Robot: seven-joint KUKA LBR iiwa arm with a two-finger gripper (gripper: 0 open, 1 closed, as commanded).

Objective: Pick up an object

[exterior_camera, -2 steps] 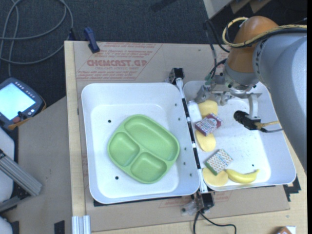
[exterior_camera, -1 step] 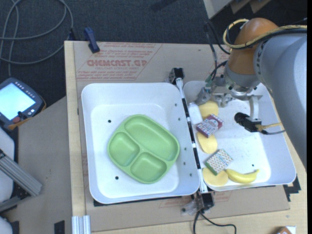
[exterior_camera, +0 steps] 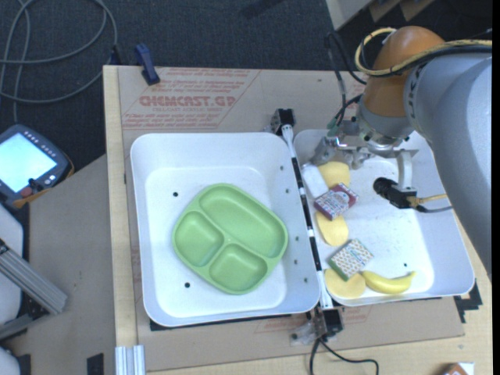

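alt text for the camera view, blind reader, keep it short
The grey arm reaches in from the right, its gripper low over the right white bin, which holds a banana, pale yellow pieces and two small patterned boxes. The left white bin holds a green divided tray.

Light falls evenly from above, bright and slightly cool, with no hard shadows. The 2 white bins (exterior_camera: 156, 170) are near overexposed, their floors washing out toward the rims. The green tray (exterior_camera: 230, 237) shows soft sheen on its ridges and a faint shadow along its near edge. The arm (exterior_camera: 449, 100) at the right edge is large and soft, out of focus. The floor at the top is dim. Fine detail is grainy throughout; print on the cardboard stays legible.
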